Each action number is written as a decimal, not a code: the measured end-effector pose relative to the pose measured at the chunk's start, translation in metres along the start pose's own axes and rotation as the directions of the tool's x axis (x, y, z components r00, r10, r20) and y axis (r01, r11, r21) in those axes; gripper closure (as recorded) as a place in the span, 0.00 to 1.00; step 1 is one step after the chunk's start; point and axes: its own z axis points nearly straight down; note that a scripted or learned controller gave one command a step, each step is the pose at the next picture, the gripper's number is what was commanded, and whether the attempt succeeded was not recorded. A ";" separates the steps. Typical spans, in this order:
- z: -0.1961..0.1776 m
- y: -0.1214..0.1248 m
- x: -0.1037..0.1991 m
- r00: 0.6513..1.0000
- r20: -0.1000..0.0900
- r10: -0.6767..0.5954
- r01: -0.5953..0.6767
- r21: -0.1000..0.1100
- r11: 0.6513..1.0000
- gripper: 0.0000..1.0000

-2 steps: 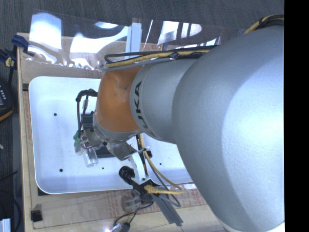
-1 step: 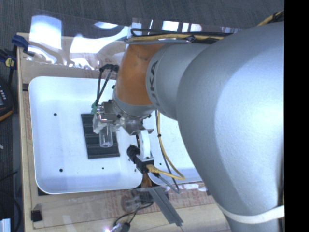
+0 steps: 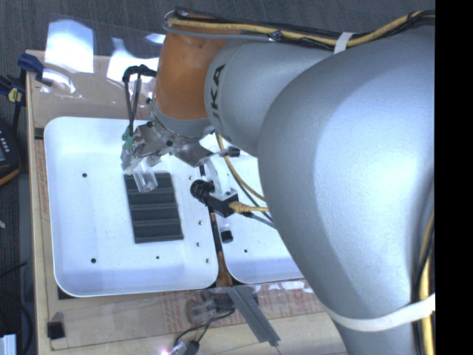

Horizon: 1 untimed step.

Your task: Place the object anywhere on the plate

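1. Ridged dark grey plate [image 3: 155, 207] is what we take for the task's plate: a rectangular slab with crosswise grooves, lying flat in the left bin [image 3: 81, 220], right of that bin's middle.
2. We see the gripper [image 3: 142, 170] hanging over the far end of that plate, its pale, translucent fingertips [image 3: 145, 179] pointing down at the plate's far edge.
3. We cannot tell how far apart the fingers stand, and we cannot make out any object between them; the tips blur against the white bin and the dark slab.
4. We cannot pick out the object to be placed.
5. The orange band [image 3: 181, 72] sits just above the wrist, and the grey arm [image 3: 332, 161] fills the right of the scene, covering most of the right bin [image 3: 255, 265].
6. Yellow and black cables [image 3: 236, 28] run along the far side of the arm, and a black fitting [image 3: 203, 191] hangs over the seam between the two bins.
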 end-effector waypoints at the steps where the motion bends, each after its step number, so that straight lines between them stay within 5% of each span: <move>1: -0.008 -0.066 -0.042 0.997 0.001 0.081 -0.081 0.005 0.997 1.00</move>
